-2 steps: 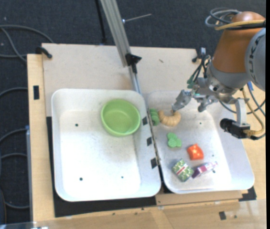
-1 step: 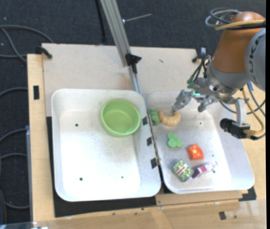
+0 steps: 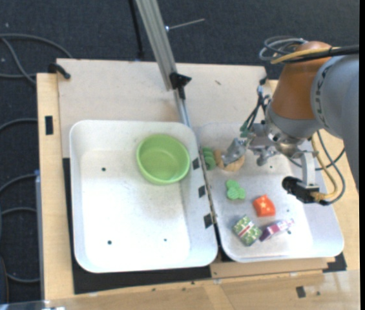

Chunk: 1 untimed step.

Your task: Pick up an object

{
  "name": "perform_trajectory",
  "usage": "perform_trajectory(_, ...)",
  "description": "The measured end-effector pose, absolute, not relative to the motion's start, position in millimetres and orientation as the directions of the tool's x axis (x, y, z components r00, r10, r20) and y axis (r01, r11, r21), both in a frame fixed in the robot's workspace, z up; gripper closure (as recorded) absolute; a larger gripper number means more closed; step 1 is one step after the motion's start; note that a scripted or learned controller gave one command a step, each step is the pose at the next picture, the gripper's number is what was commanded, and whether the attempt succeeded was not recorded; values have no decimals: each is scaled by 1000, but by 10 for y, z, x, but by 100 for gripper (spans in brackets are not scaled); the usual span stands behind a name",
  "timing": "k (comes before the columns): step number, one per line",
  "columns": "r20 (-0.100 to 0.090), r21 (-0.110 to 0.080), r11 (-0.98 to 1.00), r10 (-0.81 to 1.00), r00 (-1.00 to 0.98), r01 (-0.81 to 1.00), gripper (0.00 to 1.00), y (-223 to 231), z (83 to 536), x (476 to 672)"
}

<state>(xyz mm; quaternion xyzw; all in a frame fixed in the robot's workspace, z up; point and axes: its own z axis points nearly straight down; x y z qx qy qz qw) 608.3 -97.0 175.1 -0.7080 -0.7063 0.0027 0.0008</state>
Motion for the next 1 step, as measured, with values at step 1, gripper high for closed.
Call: perform_trajectory(1, -3, -3, -2, 1000, 2, 1000, 0, -1006, 1325, 6053)
